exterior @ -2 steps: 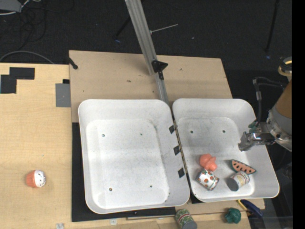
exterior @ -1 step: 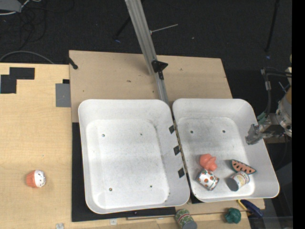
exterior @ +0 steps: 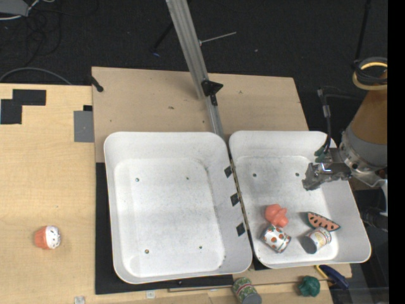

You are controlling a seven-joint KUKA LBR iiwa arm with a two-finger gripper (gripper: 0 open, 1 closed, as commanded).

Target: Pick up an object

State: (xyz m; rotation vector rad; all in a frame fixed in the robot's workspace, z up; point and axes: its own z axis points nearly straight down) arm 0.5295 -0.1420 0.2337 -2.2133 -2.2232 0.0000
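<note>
Objects: you have four in the right bin (exterior: 278, 151), clustered at its near end: a pink lump (exterior: 276, 214), a spotted cup (exterior: 276, 238) just below it, a watermelon slice (exterior: 322, 221) to their right, and a small can (exterior: 316, 240) under the slice.
End effector: you see it (exterior: 313, 177) over the right bin's right side, above the slice and apart from it; I cannot tell how its tips stand.
Left bin (exterior: 126, 151): it touches the right bin along one edge.
Worktop (exterior: 38, 170): an orange-and-white ball (exterior: 47, 237) lies well left of the left bin.
</note>
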